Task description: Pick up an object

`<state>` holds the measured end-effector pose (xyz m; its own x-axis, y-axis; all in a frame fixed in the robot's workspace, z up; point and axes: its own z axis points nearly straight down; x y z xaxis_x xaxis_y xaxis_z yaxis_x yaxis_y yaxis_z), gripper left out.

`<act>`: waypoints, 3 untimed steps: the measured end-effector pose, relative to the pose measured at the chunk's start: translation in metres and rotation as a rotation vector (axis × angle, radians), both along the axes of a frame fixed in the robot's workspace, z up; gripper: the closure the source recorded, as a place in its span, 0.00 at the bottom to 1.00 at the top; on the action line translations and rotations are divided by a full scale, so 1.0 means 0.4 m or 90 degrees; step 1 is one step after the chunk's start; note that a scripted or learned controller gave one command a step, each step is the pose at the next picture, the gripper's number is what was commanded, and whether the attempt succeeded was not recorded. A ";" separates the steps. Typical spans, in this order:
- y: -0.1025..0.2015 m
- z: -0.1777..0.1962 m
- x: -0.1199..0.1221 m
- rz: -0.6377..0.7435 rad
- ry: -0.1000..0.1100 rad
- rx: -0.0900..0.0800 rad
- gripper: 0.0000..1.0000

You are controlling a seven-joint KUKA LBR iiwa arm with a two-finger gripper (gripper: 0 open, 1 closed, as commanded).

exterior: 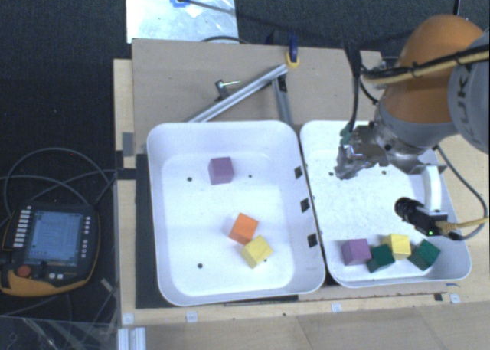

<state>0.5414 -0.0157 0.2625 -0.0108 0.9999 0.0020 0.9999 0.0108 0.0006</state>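
Hovering over the right bin, the end effector has an unreadable grip state.

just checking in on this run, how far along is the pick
Nothing looks picked yet. The gripper is over the upper part of the right bin, away from the purple cube, two green cubes and yellow cube along its near edge. Left to do: reach a cube, grasp and lift it.
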 end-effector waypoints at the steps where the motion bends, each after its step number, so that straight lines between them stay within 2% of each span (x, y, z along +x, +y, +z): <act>1: 0.137 -0.043 0.011 0.000 0.001 0.000 1.00; 2: 0.273 -0.072 0.053 0.000 -0.001 0.000 1.00; 3: 0.265 -0.070 0.052 -0.003 0.000 -0.001 0.00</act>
